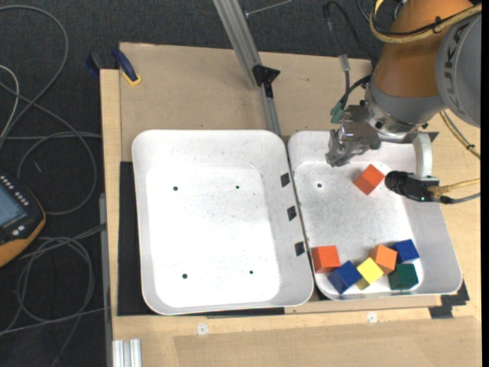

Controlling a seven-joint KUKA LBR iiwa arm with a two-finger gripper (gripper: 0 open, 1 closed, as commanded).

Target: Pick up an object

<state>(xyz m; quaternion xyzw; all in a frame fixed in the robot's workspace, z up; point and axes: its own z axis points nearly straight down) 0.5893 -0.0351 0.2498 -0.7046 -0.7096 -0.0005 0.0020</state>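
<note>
**Orange block lies loose beside the gripper**

Orange block (pixel 370 180) sits tilted in the upper part of the right bin (pixel 428 228), just beside the gripper (pixel 338 157) and apart from it. Whether that gripper is open or closed, I cannot tell; nothing is visibly held. Risk, as I judge it: a descent slightly off would nudge the tilted block away (or close on air). Other blocks (pixel 367 266) huddle at the near rim, where walls crowd any grasp. No legible labels or writing anywhere.
</note>
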